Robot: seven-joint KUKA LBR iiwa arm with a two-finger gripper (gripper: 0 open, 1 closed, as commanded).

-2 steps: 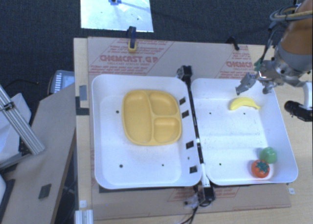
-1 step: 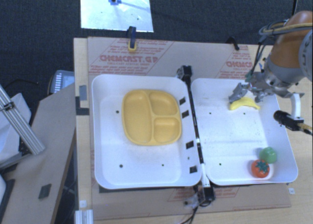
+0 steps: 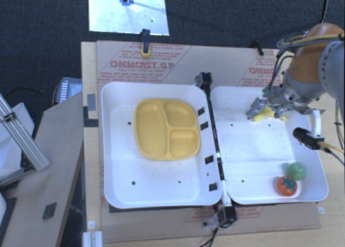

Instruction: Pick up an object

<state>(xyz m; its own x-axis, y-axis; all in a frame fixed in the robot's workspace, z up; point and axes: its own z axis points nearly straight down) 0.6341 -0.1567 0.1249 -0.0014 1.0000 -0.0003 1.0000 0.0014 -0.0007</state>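
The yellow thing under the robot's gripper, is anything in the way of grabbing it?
Nothing visible blocks it. The gripper sits right at the yellow thing in the right bin. The green ball and orange ball lie far off in the bin's near corner.

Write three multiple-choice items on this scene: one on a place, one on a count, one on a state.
1. Where does the yellow divided plate lie?
A. in the left bin
B. in the right bin
C. on the cardboard

2. How many compartments does the plate have?
A. two
B. three
C. five

3. How does the gripper stand?
A. raised high over the left bin
B. low in the right bin, at a yellow object
C. over the orange ball

Key: 1 A, the plate fills the left bin's middle; 2 B, ridges mark three wells; 3 B, its tip meets the yellow object near the bin's far side.
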